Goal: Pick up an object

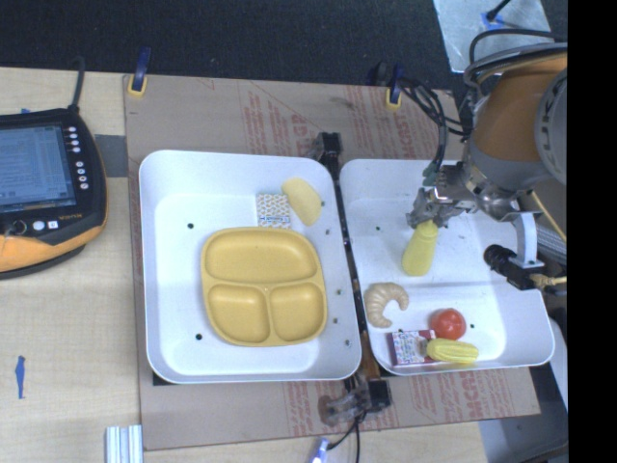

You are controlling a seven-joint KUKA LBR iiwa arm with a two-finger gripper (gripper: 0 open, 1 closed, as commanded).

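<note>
One yellow bottle [420, 248] lies partly under the jaws [431, 212], whose grip I cannot tell

claw [431, 212] grips the top of a yellow bottle [419, 249] in the right bin [381, 186].

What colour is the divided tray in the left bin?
Pale yellow. The divided tray shows plainly in the camera view, lying in the left bin.

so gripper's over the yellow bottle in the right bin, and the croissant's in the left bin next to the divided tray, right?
Not quite. The camera view shows the croissant in the right bin, below the yellow bottle. The gripper is over that bottle, and the divided tray sits in the left bin.
</note>
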